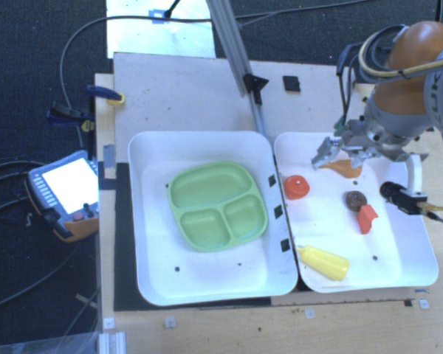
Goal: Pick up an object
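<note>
The right bin [428, 271] holds several small objects: an orange round piece [296, 187], a tan-orange flat piece [344, 169], a brown lump [355, 198], a red piece [366, 218] and a yellow bottle-shaped piece [323, 262]. My gripper [340, 152] hangs over the bin's back part, right above the tan-orange piece. Nothing shows between its fingers.
The left bin [151, 271] holds a green divided tray [216, 206]. A slanted metal pole [232, 35] crosses the board behind the bins. A handheld pendant [63, 194] lies off the bench at left, with cables around it.
</note>
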Robot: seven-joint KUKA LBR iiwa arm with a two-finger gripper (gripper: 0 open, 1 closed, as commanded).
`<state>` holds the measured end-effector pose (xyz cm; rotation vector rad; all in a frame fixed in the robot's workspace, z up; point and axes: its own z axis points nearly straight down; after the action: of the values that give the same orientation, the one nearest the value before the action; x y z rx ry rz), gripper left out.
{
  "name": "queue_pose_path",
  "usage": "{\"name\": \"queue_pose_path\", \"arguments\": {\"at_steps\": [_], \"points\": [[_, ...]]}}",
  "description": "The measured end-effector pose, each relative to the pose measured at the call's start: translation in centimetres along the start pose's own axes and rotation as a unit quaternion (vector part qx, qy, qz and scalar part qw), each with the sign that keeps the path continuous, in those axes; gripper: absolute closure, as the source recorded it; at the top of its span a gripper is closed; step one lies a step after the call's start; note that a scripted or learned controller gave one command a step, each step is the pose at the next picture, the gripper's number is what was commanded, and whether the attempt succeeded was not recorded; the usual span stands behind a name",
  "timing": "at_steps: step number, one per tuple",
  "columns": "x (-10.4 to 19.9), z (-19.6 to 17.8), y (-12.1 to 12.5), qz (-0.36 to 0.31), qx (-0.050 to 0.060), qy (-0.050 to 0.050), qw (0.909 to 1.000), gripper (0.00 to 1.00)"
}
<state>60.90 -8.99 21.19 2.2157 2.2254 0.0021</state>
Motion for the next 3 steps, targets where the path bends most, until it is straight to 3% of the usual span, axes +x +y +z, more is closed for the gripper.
{"name": "queue_pose_path", "arguments": {"at_steps": [2,3], "points": [[0.4,8.7,-1.0,0.002,-0.001,0.0,1.0,0.0],[0.4,9.3,-0.2,0.002,-0.013,-0.001,0.9999,0.0]]}}
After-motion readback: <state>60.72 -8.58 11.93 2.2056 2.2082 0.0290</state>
